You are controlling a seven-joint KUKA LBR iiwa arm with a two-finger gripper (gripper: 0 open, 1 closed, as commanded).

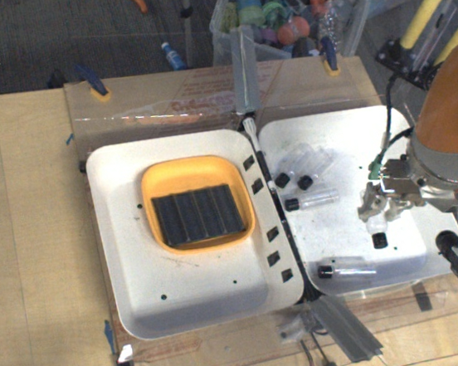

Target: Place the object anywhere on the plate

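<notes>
- Camera view from above: several small clear plastic vials with black caps [313, 199] lie scattered in the right white bin [388, 119]. One lies near the bin's middle, one [347, 269] near its front edge, and two loose black caps sit just beside a crumpled clear piece [310, 161] farther back.
- A small black piece [379, 240] rests on the bin floor directly under the gripper [380, 206].
- That metal gripper hangs over the right half of this bin, and nothing can be made out between its fingers. I cannot tell how wide they stand.
- Behind it the grey arm with its orange band [453, 106] enters from the right.
- An orange-rimmed plate with a dark ribbed rectangular centre [196, 203] lies in the left white bin [126, 258], well apart from the vials.
- A row of black clips [266, 211] runs along the divider between the bins.
</notes>
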